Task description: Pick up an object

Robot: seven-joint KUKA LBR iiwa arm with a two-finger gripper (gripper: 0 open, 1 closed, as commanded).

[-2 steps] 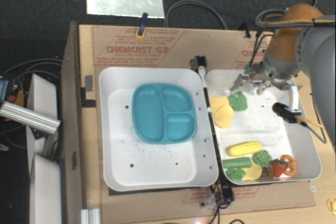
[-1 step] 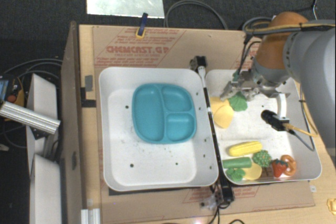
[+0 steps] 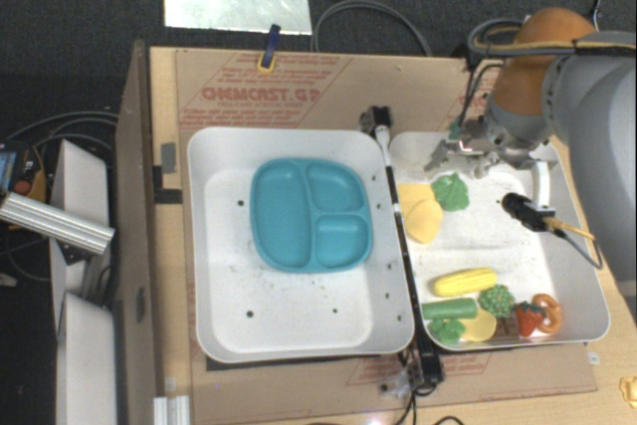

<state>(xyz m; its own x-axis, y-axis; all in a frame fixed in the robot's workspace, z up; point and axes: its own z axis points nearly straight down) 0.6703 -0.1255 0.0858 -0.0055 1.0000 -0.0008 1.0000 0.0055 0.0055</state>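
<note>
My gripper [image 3: 466, 157] hangs over the far end of the right bin [image 3: 582, 284], at the end of the grey arm that comes in from the right. Just below it lies a green leafy toy [image 3: 451, 191], with no visible contact between them. A pale yellow piece [image 3: 422, 220] lies next to the leaf on its left. Nearer the front of that bin are a yellow corn cob [image 3: 465, 283], a green broccoli piece [image 3: 496, 300], a green pod [image 3: 448, 310], a yellow disc [image 3: 480, 326] and a red-orange toy [image 3: 538, 314].
The left bin [image 3: 224, 314] holds a blue divided plate [image 3: 310, 215]. A raised divider [image 3: 396, 234] runs between the two bins. The arm's bulk covers the right bin's far right corner. Cables and a metal rail lie off the bench to the left.
</note>
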